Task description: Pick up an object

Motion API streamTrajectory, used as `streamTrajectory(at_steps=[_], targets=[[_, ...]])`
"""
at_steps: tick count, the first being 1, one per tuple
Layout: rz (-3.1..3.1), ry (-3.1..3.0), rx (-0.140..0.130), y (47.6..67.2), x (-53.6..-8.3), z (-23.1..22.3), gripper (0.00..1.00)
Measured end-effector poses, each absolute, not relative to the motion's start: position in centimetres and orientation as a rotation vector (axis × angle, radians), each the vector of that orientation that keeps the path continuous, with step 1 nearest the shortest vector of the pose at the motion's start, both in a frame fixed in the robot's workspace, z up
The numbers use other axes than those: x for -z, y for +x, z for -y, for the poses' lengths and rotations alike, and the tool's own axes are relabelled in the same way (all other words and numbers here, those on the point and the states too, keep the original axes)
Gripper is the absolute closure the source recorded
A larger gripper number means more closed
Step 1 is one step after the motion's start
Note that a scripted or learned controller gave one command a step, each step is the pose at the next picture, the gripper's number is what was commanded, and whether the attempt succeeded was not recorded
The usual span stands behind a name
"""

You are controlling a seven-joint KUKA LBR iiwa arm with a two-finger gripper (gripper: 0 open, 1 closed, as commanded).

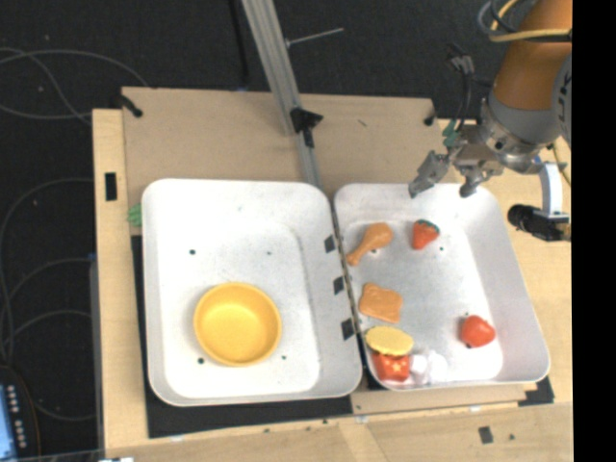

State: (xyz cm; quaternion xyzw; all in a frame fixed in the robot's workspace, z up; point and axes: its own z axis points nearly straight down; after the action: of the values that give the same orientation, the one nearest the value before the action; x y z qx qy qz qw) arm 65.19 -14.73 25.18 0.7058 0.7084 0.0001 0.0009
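Here, from the fixed overhead camera, the left bin (173,258) holds a single yellow bowl (237,323) near its front. The right bin (500,258) holds an orange drumstick-shaped toy (370,242), a strawberry (424,234) just beside it, a toast-like slice (380,303) near the middle, a red tomato-like piece (476,330) towards the front right, and a yellow-topped red item (390,352) at the front left corner. The gripper (446,183) hovers over the right bin's far edge, jaws spread apart with nothing between them.
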Motion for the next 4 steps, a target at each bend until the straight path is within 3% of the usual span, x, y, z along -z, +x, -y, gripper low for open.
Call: streamTrajectory(at_steps=[1, 4], targets=[[-2.224, 2.215, 0.001, 65.2, -25.2, 14.8, 0.0], [-2.219, 2.223, 0.006, 64.1, -9.9, 17.1, 0.0]])
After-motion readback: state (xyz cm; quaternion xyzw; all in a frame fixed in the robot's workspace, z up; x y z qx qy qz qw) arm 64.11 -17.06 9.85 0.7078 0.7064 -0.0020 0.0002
